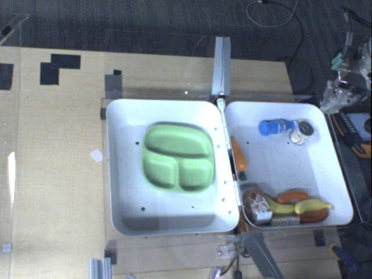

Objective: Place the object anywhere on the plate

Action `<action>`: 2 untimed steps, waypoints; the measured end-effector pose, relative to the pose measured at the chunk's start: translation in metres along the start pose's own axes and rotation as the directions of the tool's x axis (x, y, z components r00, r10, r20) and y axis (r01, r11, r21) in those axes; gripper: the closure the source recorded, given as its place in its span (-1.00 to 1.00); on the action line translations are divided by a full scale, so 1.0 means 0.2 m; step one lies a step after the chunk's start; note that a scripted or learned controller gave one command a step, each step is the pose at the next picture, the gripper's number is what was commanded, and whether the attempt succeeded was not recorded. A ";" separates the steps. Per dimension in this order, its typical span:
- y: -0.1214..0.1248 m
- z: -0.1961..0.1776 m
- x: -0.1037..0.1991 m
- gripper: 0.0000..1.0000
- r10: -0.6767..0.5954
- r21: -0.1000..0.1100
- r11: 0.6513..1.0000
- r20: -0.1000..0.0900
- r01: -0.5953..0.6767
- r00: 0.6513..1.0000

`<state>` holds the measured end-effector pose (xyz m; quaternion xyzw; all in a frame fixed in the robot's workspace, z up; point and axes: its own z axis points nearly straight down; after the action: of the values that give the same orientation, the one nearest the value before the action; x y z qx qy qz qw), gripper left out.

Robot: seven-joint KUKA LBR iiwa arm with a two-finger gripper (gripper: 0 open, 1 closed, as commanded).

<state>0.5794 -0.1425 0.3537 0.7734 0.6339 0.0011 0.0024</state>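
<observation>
Camera view, read from its left: the pale wooden surface (52,156) carries a few black patches toward 10 o'clock. Next comes the left white bin (125,214), and in it sits the green plate (177,157), the task's target. It lies flat near the bin's middle, a little toward 12 o'clock. The plate has one long compartment on its 12 o'clock side and two smaller ones on its 6 o'clock side, and its green surface is bare.

A grey metal rail (221,68) rises at 12 o'clock from the seam where the two bins meet. The right white bin (331,173) holds every loose object, all well apart from the plate. An orange, carrot-like piece (238,156) lies along that bin's wall at 9 o'clock. A brown and white packet (257,206) sits in the corner at 7 o'clock. Beside it, along the 6 o'clock wall, a yellow banana (306,207) lies among red-orange pieces (293,196), touching them. Toward 12 o'clock a blue bottle (275,127) lies on its side, with a small round can (302,131) just beside it on its 3 o'clock side.

Outside this bin, at about 1 o'clock from it and against the edge of the view, is a pale mechanism that looks like the tool (347,83). It is too small and blurred to tell whether it is wide or narrow.
</observation>
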 end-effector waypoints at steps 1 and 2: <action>-0.12 0.16 0.07 1.00 0.184 0.002 0.983 -0.002 -0.184 0.983; -0.31 0.85 0.45 1.00 0.044 0.004 0.999 -0.002 -0.044 0.999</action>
<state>0.5377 -0.0432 0.1841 0.7872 0.6166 0.0007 0.0004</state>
